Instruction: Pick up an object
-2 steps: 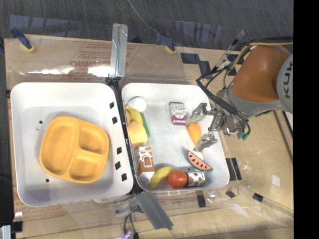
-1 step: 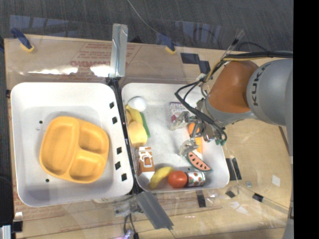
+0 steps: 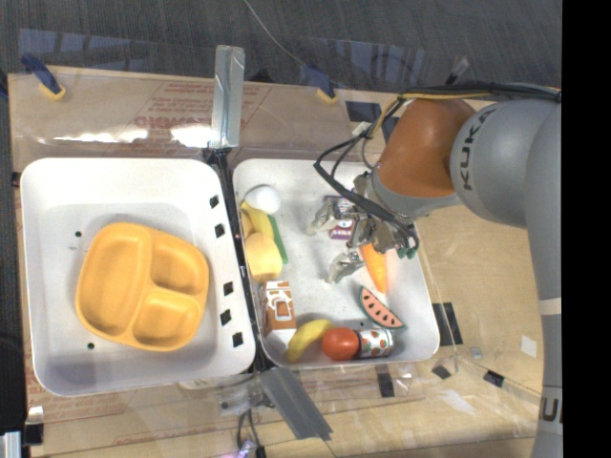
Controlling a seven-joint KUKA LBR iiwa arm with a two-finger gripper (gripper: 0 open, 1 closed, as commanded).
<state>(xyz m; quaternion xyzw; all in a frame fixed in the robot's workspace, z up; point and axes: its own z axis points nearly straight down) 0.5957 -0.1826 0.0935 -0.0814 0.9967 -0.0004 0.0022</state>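
Note:
My gripper (image 3: pixel 331 243) hangs over the middle of the right bin (image 3: pixel 420 303), its two metal fingers spread open, one toward the bin's back and one toward its front. An orange carrot (image 3: pixel 376 269) lies just right of the front finger (image 3: pixel 342 266), beside it and not between the fingers. A small purple piece shows close to the wrist; I cannot tell what it is. Bare bin floor lies between the fingertips.
Along the right bin's left wall lie a white egg (image 3: pixel 263 198), a yellow and green piece (image 3: pixel 263 244) and a brown box (image 3: pixel 279 305). At the front are a banana (image 3: pixel 305 338), a tomato (image 3: pixel 339 343), a can (image 3: pixel 376 343) and a watermelon slice (image 3: pixel 379 309). The left bin (image 3: pixel 48 189) holds a yellow divided plate (image 3: pixel 143 284).

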